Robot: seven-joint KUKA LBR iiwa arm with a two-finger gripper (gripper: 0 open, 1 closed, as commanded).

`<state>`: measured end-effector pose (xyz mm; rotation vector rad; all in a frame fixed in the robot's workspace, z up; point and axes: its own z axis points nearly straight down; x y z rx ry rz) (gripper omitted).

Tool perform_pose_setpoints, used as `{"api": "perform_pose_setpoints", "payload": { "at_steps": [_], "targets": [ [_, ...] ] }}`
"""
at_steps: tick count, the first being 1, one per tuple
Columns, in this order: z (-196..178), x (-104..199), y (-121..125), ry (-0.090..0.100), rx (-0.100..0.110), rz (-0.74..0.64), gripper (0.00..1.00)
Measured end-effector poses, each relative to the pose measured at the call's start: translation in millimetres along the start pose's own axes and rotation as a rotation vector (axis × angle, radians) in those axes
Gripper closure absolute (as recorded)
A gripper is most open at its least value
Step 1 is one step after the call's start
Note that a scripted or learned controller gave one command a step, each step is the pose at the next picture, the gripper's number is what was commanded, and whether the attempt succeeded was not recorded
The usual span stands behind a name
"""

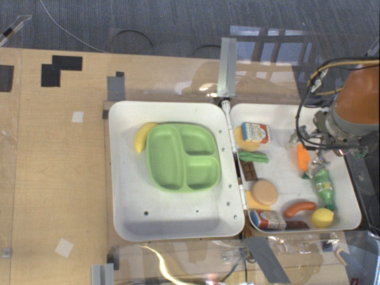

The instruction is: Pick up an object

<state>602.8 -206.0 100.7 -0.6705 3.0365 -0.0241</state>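
Pretty chunky arm [356, 108]: rounded orange band up top, grey collar below it, then a darker metal wrist section. Black cables [309, 108] looping loose off the left side, with a yellowish wire running alongside near the top.

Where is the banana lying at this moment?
The banana lies in the left bin, near its far left corner, against the upper left edge of the green divided plate.

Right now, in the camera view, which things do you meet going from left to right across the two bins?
Banana → green divided plate → milk carton → carrot → green bottle. The end effector hangs above the carrot and bottle.
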Motion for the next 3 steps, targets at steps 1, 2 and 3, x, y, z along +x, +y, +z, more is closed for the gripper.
{"api": "perform_pose_setpoints", "payload": {
  "at_steps": [1, 2, 3],
  "targets": [
    [-0.2, 10.7, 8.9, -0.004, 0.002, 0.018, 0.00],
    [0.2, 12.0, 6.3, -0.001, 0.002, 0.012, 0.00],
    [1.2, 16.5, 9.7, -0.002, -0.001, 0.035, 0.00]
  ]
}}
